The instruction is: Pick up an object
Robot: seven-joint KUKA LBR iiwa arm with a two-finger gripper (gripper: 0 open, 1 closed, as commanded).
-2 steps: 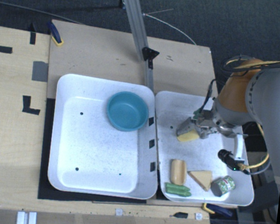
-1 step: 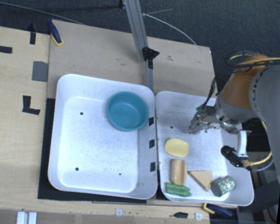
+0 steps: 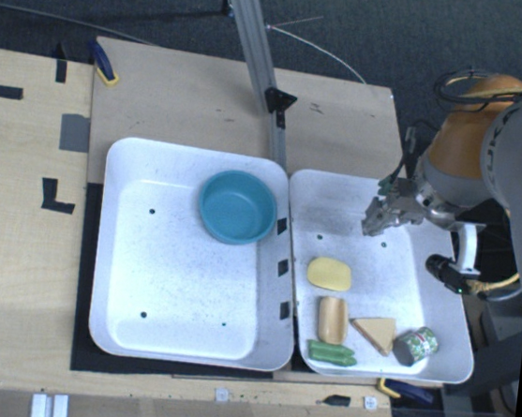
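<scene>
My gripper (image 3: 374,224) hangs over the upper right part of the right bin (image 3: 356,200), above bare bin floor. Nothing shows between its fingers. Below it in the same bin lie a yellow oval piece (image 3: 329,274), a tan bread roll (image 3: 330,319), a green bean pod (image 3: 332,354), a tan wedge (image 3: 376,333) and a small grey-green can (image 3: 416,346). The yellow piece is the nearest, down and to the left of the gripper. A blue bowl (image 3: 237,206) stands in the left bin (image 3: 140,273), near its upper right corner.
A slanted metal post (image 3: 261,56) with a black clamp rises behind the seam between the bins. The arm's grey body and orange band (image 3: 473,134) fill the upper right. Black tape marks lie on the bench at left.
</scene>
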